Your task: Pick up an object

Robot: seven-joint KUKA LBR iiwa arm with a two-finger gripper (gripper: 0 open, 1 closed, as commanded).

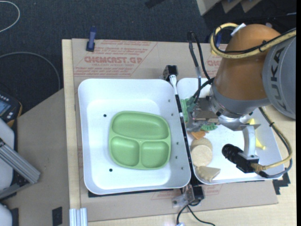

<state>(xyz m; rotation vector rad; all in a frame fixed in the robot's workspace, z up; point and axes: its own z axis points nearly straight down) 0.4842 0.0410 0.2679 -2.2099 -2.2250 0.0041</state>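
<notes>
Arm: the grey arm with the orange band (244,65) reaches in from the right and hangs over the upper left part of the shallow white right bin (225,174), and its bulk covers a good share of that bin.

Gripper: the two-finger gripper (205,118) sits low under the wrist, close to the right bin's left wall. It is tucked in shadow there, so I cannot tell whether it is released, clenched or grasping anything.

Nearest pieces: a small orange chunk (198,135) lies just below the gripper. A green leafy-looking piece (190,106) sits just up and left of it, hard against the wall between the bins. It is too small to tell whether either one touches the gripper.

Further down: a round tan disc (201,153) lies flat on the right bin's floor near the left wall. Below it, a tan wedge-shaped piece (209,173) lies in the bin's lower left corner, just beside the disc.

Right side: a small yellow piece (260,145) shows on the bin floor, well apart from the tan pair.

Left bin: the shallow white left bin (85,126) holds a pale green plastic tray with three compartments (139,139), lying flat about mid-floor, well apart from the arm.

Under it all: both bins rest on a brown printed cardboard sheet (117,58), with a small blue clip (91,38) at the sheet's top edge.
</notes>
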